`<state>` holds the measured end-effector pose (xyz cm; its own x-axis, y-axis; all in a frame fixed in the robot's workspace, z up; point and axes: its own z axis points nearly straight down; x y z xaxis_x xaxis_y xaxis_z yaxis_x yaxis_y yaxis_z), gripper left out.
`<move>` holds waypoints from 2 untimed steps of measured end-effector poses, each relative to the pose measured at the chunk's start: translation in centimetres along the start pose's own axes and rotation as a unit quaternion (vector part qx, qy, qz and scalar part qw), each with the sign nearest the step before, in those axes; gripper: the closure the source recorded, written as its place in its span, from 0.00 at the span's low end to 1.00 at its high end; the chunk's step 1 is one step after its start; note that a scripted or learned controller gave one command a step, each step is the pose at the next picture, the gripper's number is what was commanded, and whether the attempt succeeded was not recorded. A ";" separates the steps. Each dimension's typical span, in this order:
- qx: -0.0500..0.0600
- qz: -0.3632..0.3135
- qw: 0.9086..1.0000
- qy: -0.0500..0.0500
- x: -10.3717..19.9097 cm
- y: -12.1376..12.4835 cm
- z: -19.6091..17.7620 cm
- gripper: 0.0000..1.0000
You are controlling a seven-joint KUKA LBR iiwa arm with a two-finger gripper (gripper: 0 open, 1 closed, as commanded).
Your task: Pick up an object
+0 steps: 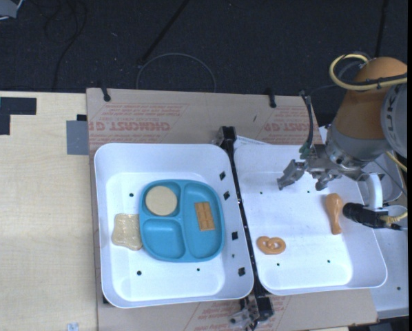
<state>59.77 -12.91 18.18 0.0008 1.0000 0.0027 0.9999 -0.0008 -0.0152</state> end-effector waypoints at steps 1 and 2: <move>-0.006 -0.001 1.000 -0.001 0.0 0.3 -0.6 0.00; -0.004 -0.001 1.000 -0.001 0.0 0.1 3.7 0.00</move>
<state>59.84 -12.93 14.49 -0.0003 1.0000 0.0011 1.0000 0.0003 -0.0069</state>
